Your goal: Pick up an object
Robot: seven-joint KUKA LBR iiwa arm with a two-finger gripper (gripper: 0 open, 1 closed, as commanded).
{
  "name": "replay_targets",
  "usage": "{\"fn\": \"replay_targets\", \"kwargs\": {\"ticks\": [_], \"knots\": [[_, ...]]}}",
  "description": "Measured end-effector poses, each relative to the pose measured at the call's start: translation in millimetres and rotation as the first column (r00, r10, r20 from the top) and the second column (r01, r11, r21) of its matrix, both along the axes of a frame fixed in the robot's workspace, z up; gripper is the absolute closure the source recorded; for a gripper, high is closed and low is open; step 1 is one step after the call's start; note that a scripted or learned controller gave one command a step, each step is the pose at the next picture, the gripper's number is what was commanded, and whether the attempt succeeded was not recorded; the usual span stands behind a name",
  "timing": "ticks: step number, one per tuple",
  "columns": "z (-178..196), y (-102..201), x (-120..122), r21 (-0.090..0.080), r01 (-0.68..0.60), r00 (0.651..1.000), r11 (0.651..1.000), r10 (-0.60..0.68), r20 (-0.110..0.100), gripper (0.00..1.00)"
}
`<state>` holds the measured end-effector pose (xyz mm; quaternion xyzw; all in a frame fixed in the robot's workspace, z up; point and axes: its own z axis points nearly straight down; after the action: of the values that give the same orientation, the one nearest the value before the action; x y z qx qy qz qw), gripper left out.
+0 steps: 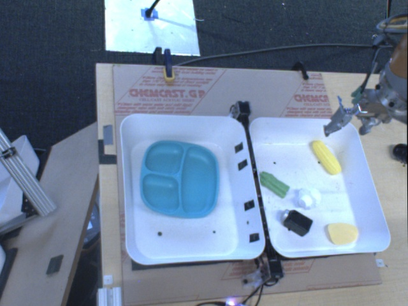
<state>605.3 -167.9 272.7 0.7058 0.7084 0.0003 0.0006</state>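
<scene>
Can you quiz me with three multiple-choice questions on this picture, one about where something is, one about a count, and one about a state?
1. Where does the blue divided plate lie?
A. in the left bin
B. in the right bin
C. on the carpet

2. How many loose objects lie in the right bin?
A. two
B. five
C. eight

3. What does the gripper have between its fingers?
A. the corn cob
B. the black block
C. nothing

Answers: 1 A, the plate lies in the left bin. 2 B: corn cob, green piece, white piece, black block, yellow piece. 3 C, the gripper hangs above the bin's far edge, fingers bare.
</scene>
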Motion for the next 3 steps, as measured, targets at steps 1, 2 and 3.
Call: {"fn": "replay_targets", "kwargs": {"ticks": [1,2,3], "knots": [[-48,6,-8,0.001,0.002,1.000,1.000,-0.002,-0.003,0.00],[-92,-1,-9,0.000,0.002,1.000,1.000,-0.002,-0.001,0.00],[-135,0,-15,0.000,0.002,1.000,1.000,-0.002,-0.002,0.00]]}}
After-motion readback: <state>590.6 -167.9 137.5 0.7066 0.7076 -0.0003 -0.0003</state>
